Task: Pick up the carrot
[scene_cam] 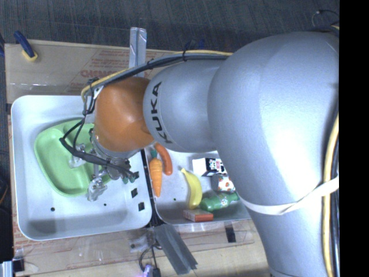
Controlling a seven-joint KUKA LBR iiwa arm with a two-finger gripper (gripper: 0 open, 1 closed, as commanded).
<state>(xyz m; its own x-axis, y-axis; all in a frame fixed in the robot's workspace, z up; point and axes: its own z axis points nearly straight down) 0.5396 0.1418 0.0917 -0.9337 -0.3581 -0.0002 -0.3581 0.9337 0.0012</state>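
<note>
Orange tapered carrot (155, 176) lies in the right white bin (173, 219) beside a yellow banana (192, 188). Gripper (99, 184) hangs over the left white bin (34, 224); finger state indeterminable.

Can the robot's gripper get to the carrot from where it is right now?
Probably yes. The gripper sits in the left bin over the green plate, and the carrot lies just across the divider with nothing on top. A sausage lies close beside it.
</note>
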